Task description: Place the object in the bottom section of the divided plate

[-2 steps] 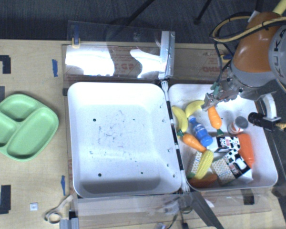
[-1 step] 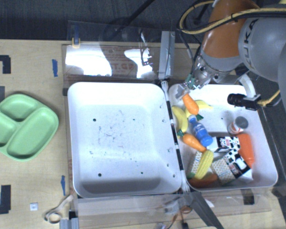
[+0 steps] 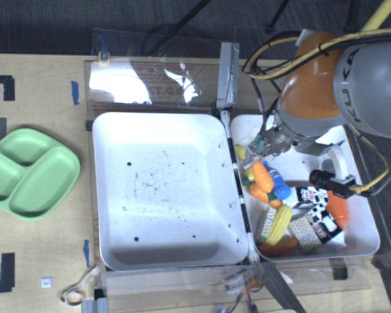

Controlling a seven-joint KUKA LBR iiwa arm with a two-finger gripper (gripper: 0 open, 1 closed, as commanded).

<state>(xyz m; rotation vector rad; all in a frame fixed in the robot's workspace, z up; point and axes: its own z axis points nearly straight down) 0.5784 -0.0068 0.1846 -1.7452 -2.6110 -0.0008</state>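
The arm (image 3: 352,77) hides the right bin's (image 3: 371,240) far corner and is cut off at the frame's right edge.

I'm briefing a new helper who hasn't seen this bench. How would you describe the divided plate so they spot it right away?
Start at the two white bins in the middle of the bench and look to their left, on the bare wooden bench top. The divided plate lies there alone, apart from the bins. It is pale green with rounded corners and three compartments, unlike the plain white bins.
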